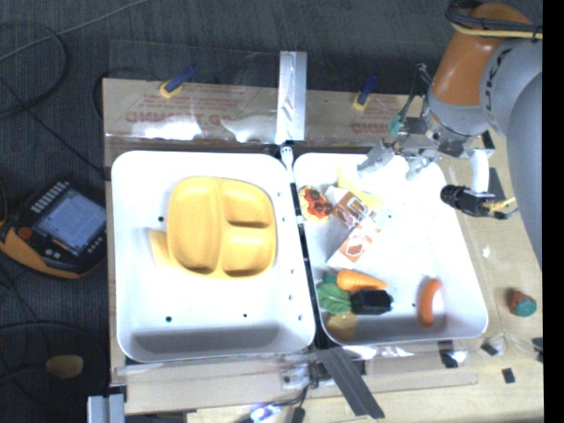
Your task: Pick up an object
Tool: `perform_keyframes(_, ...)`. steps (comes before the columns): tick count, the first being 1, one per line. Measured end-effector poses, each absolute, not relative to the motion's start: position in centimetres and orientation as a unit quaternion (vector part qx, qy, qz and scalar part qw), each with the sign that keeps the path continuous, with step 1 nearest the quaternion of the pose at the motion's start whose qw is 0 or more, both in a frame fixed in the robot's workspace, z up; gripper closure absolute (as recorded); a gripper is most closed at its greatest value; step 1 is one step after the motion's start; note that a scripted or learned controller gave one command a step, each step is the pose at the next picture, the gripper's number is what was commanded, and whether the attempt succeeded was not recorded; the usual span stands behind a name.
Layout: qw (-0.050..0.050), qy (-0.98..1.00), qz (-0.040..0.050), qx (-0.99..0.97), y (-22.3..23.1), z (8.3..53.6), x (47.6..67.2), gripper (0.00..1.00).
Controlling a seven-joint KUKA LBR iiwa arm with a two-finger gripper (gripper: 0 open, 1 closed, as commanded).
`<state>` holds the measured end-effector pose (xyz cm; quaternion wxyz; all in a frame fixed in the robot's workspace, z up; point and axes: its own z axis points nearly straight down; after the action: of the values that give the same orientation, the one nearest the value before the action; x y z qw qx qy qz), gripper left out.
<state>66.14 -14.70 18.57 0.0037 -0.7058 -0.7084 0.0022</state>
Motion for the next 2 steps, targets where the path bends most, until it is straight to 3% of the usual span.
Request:
perform_keyframes(1, -0.006, -0.716, -0.0035, -0.699, -12.5, 12.5, 64.0, 0.00)
perform_keyframes(2, -0.013, -0.694, -0.0144, -0.720, -12.3, 11.0, 64.6, 0.00)
